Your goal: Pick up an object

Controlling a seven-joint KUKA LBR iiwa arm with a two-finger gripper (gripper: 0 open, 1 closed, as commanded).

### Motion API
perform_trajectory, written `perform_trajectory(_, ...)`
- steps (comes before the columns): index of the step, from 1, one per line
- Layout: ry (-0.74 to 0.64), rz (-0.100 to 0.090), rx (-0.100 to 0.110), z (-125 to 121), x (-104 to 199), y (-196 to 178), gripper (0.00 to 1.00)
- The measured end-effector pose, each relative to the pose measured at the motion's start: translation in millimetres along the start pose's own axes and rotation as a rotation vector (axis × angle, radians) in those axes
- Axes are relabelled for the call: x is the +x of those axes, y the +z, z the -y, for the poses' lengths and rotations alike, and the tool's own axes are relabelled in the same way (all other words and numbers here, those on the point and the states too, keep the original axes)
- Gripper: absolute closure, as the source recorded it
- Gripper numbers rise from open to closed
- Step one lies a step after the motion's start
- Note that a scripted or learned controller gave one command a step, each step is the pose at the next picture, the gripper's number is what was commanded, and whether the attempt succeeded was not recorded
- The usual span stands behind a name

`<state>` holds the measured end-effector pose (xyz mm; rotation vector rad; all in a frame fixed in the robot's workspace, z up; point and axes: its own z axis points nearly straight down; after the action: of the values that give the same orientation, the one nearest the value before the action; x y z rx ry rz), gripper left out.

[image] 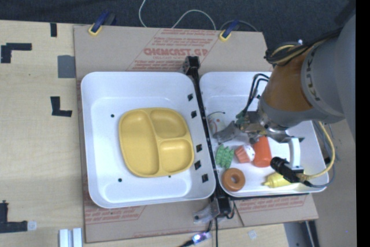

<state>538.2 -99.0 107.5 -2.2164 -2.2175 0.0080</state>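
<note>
1. Orange cup-like object [262, 151]: right bin [231, 87], lower middle, directly under the gripper [245, 129]. Long axis roughly vertical in the camera view, leaning slightly; which end is the mouth cannot be told.
2. Small white-and-red piece [244, 154]: touching the orange object's left side.
3. Green ridged toy [224, 155]: just left of the white-and-red piece, near the divider between the bins.
4. Brown ring, doughnut-like [234, 179]: below the green toy, near the bin's front wall, lying flat.
5. Yellow object [276, 181]: front right of the bin, partly crossed by a black cylindrical part [281, 167] with a cable.
6. Gripper: low over the cluster, its grey metal parts reaching left toward the divider; whether the fingers are open or closed cannot be told, and nothing is seen between them.
7. Arm: grey with orange band [286, 87], covering the bin's right half.
8. Yellow three-compartment plate [155, 141]: centre of the left bin [98, 101], well apart from the cluster.
</note>
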Motion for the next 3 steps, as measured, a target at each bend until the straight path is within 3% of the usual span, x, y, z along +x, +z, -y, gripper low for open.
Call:
perform_trajectory(1, -0.002, 0.000, -0.003, -1, 1, -13, 1.00)
perform_trajectory(3, 0.000, 0.002, -0.010, 8, -13, -126, 1.00)
